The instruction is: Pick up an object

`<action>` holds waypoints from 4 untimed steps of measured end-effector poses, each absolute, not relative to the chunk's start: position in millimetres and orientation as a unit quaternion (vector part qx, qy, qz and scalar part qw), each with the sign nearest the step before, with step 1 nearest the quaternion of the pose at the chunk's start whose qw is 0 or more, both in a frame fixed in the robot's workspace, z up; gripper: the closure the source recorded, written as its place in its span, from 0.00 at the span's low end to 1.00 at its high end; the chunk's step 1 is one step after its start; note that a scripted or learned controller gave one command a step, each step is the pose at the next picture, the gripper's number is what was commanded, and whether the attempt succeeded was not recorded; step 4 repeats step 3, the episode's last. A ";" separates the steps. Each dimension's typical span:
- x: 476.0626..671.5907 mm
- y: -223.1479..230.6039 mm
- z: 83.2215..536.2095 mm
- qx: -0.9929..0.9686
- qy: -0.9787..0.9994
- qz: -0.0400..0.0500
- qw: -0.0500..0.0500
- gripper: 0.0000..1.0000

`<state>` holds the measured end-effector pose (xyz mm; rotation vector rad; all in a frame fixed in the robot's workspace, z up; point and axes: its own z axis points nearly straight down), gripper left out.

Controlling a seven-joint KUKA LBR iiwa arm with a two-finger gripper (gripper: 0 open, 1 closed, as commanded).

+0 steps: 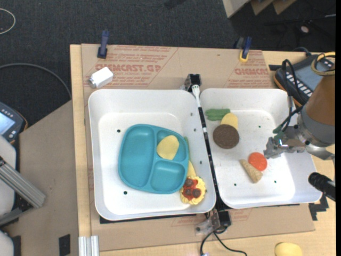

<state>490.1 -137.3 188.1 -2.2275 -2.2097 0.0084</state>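
A: Gripper (273, 146) sits low in the right white plastic bin (277, 97), near its right wall. Jaw state? Too small and blurred, cannot tell.

B: Nearest target?

A: Small round orange-red toy fruit (258, 161), just to the gripper's left and slightly toward the camera, touching a tan wedge-shaped piece (250, 171) whose long axis runs diagonally. Nothing seen between the jaws.

B: Others?

A: 1 round brown cookie-like disc (226, 136), farther left.
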 end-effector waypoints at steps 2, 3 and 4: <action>480.0 -221.4 214.2 -0.707 -0.707 0.000 -0.003 1.00; 480.3 -224.8 297.9 -0.707 -0.707 -0.002 -0.005 1.00; 480.3 -224.8 297.9 -0.707 -0.707 -0.002 -0.005 1.00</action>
